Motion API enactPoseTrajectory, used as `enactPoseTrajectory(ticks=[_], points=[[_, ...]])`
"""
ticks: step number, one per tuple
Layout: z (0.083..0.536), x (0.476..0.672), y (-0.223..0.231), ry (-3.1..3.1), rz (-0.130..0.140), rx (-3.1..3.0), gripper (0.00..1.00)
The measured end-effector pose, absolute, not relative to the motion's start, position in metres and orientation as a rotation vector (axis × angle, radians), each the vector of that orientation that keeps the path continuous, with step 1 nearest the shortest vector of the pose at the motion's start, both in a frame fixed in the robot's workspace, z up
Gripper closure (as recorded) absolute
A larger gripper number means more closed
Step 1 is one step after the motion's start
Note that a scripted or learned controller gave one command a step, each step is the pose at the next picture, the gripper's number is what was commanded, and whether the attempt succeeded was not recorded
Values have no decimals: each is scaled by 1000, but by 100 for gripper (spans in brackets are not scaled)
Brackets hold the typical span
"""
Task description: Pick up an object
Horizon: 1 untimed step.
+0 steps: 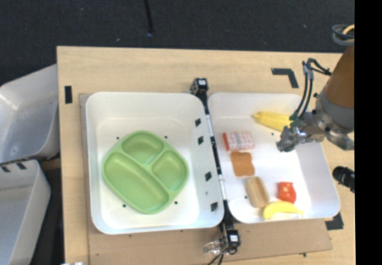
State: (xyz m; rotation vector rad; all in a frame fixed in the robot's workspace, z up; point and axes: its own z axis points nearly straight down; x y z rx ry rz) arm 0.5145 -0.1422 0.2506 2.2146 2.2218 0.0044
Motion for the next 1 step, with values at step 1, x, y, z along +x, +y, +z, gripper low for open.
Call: enactPoseTrajectory(ticks=[1], points=[[240, 525, -93, 2228, 0, 2215, 100]])
